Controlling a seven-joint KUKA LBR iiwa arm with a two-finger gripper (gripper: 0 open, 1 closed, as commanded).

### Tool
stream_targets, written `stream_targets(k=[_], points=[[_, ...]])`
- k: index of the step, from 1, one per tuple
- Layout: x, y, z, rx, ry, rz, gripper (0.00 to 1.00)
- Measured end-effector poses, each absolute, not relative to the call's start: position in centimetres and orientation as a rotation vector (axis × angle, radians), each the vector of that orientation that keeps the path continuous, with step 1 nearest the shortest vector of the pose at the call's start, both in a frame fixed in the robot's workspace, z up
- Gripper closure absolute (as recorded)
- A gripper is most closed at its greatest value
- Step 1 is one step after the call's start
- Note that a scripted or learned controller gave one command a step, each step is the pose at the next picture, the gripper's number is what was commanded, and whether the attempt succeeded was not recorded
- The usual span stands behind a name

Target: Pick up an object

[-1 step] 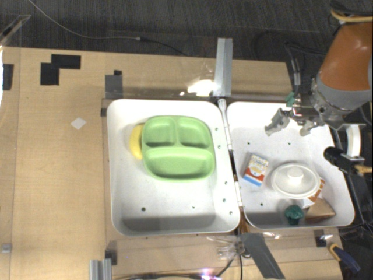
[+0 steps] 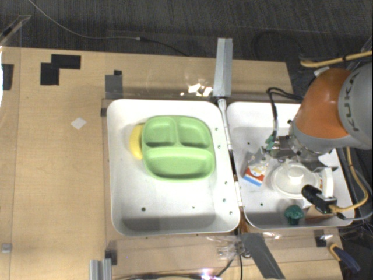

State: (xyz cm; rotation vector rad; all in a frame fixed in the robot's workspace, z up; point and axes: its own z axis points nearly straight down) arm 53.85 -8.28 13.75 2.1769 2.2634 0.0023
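Gripper (image 2: 274,147) low in the right bin (image 2: 256,112); grasp state cannot be told. Just beside it lies a small carton (image 2: 254,175): probably light, crushable; best pinched across its flat faces.
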Motion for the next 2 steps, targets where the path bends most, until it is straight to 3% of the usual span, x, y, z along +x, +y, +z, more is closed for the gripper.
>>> stream_targets(k=[1, 2], points=[[54.5, -8.5, 9.8, 2.195, 2.219, 0.029, 0.00], [52.1, -4.6, 18.6, 2.048, 2.376, 0.007, 0.00]])
